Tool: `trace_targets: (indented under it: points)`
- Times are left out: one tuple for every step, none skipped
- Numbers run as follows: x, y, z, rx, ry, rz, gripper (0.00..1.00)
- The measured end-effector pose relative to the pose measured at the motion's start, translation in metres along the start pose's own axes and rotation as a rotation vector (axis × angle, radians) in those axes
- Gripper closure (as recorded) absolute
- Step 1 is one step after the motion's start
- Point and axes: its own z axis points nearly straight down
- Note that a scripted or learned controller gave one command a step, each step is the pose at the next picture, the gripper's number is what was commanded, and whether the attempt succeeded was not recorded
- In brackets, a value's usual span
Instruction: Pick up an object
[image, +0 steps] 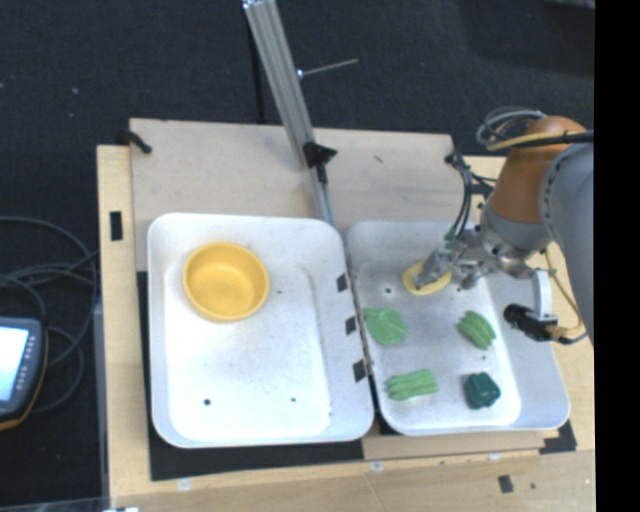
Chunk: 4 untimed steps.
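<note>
Where the gripper (440, 272) meets a yellow piece (424, 282) in the right bin (540, 400), we cannot tell its jaws' state.

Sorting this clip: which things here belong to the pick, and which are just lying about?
In the job:
gripper
yellow piece under it
right bin

Lying about:
yellow bowl in left bin
three light green pieces
dark green piece
</note>
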Motion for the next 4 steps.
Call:
trace_targets:
  points:
    - [-0.001,0.001,-0.013,-0.005,-0.001,0.0,1.0]
    - [-0.001,-0.007,-0.063,-0.007,-0.001,0.001,1.0]
    - [-0.006,-0.013,-0.122,-0.008,-0.002,0.001,1.0]
    - [-0.007,-0.013,-0.152,-0.004,0.0,0.0,1.0]
